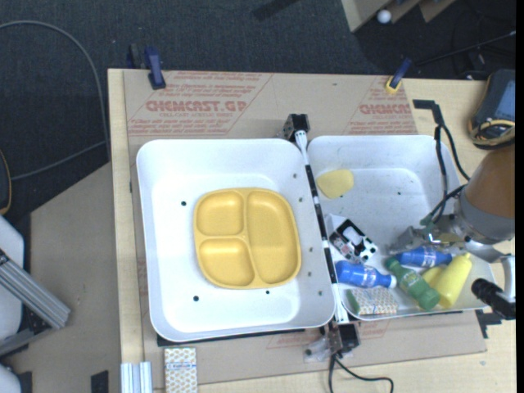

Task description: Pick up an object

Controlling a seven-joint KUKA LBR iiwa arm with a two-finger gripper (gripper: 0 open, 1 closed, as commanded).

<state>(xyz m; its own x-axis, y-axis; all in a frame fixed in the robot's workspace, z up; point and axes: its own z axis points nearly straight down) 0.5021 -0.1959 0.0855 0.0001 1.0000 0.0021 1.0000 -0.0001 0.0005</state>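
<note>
right bin (pixel 372 150) | far half beyond yellow lemon (pixel 335 182) left open | near corner crowded by blue bottles (pixel 364 276)

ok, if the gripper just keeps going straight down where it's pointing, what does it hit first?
Most likely the blue bottle lying just under the gripper, with the yellow bottle beside it in the right bin. Depth is hard to judge from this slanted view.

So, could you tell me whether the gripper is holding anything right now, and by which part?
It cannot be told: the gripper sits low over the blue bottle, hiding any contact.
</note>
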